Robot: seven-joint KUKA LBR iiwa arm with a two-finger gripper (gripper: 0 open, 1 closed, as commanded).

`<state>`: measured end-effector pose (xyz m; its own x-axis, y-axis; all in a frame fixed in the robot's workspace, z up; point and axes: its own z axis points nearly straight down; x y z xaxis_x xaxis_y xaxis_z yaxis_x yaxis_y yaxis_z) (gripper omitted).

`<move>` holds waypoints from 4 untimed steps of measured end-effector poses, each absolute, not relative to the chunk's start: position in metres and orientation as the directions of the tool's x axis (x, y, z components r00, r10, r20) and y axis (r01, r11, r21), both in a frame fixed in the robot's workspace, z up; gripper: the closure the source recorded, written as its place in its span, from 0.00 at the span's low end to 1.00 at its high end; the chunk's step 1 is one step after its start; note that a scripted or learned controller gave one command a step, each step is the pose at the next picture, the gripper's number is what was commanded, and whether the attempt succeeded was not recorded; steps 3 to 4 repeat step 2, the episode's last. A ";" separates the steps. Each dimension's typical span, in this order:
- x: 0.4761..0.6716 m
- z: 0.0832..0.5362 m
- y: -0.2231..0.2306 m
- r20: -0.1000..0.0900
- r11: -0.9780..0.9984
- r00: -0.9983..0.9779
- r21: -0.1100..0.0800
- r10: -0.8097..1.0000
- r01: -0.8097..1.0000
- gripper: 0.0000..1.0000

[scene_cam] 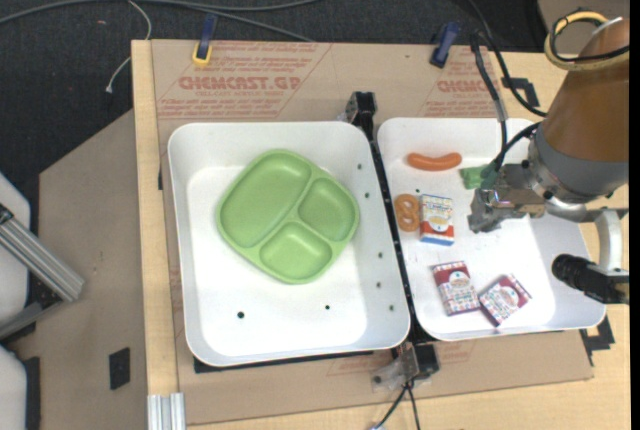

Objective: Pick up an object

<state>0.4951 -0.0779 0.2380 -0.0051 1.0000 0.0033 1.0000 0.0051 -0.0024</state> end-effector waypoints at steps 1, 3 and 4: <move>0.509 0.228 -0.027 0.003 0.006 -0.006 -0.002 1.000 1.000 1.00; 0.518 0.219 0.031 0.002 0.006 -0.006 -0.001 1.000 1.000 1.00; 0.518 0.219 0.031 0.002 0.006 -0.006 -0.001 1.000 1.000 1.00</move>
